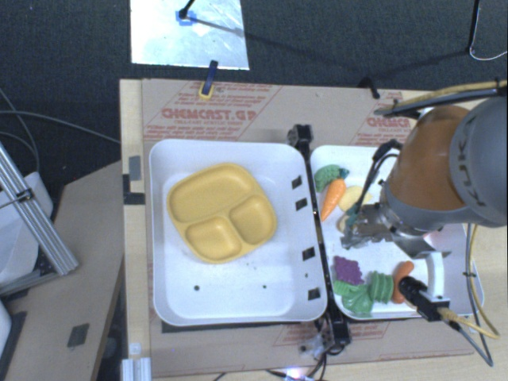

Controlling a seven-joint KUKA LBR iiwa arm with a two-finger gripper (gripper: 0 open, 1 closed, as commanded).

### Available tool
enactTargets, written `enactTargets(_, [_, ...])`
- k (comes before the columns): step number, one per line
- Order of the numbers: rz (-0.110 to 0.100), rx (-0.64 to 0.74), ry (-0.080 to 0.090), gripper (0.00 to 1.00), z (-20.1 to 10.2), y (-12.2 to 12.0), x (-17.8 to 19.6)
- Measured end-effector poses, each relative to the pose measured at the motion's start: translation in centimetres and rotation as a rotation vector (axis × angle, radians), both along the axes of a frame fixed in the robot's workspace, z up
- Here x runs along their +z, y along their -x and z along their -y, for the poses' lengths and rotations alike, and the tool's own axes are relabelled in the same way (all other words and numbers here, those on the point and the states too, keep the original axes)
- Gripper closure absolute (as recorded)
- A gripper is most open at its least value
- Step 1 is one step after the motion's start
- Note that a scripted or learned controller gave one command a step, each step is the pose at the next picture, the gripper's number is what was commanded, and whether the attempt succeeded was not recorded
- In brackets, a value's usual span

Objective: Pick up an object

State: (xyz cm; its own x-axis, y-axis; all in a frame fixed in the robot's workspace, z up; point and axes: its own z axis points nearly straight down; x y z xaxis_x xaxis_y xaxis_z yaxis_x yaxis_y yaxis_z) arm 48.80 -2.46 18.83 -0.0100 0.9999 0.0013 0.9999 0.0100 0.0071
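My gripper (355, 234) hangs low over the middle of the right bin (361, 155), under the grey and orange arm. Just to its upper left lie an orange toy carrot (332, 198) with a green leafy top (327, 175) and a pale yellow piece (350, 198). Below the gripper sit a purple bunch of grapes (347, 270), a green leafy toy (363, 293) and a small orange-red piece (402, 270). The arm hides much of the bin's right half. I cannot see anything between the fingers.
The left bin (182, 292) holds a yellow three-compartment tray (221, 211), tilted in its upper middle. A black divider with clips (311, 213) runs between the bins. Brown cardboard (222, 109) lies under both.
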Motion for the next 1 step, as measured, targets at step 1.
enactTargets(1, [0.001, 0.008, -0.004, 1.00, -12.43, 0.08, 6.43])
